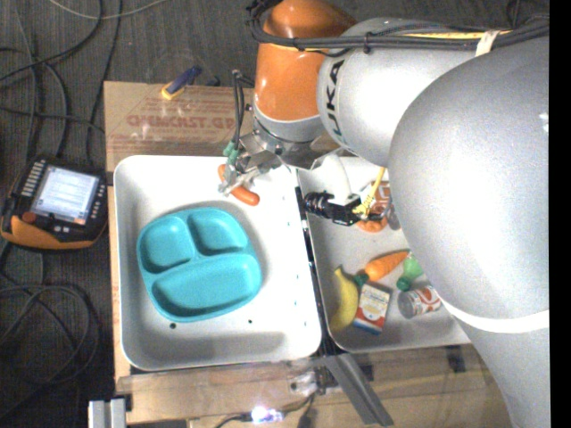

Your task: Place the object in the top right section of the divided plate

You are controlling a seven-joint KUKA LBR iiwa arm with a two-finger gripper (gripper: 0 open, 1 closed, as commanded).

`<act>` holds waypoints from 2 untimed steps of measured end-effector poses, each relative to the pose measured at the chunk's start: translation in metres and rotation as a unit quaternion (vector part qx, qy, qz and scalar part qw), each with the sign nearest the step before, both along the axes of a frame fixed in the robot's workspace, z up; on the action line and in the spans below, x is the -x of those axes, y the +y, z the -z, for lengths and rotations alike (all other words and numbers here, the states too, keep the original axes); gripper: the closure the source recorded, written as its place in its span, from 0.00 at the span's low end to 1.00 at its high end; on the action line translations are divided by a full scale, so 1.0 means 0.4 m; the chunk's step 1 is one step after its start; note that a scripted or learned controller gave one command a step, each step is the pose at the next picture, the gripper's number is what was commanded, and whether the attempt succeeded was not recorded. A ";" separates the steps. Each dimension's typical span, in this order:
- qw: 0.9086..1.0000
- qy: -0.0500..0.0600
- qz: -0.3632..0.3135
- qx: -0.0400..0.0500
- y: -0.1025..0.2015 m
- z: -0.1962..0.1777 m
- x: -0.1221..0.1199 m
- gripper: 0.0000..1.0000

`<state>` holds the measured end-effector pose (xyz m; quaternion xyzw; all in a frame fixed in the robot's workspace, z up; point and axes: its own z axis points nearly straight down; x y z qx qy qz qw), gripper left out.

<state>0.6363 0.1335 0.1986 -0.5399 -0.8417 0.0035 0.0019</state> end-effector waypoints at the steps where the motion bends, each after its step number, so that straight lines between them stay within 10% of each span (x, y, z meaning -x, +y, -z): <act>1: 1.000 0.000 0.000 0.000 0.000 -0.001 0.000 0.00; 2: 1.000 -0.005 -0.011 -0.004 0.044 0.196 0.168 0.00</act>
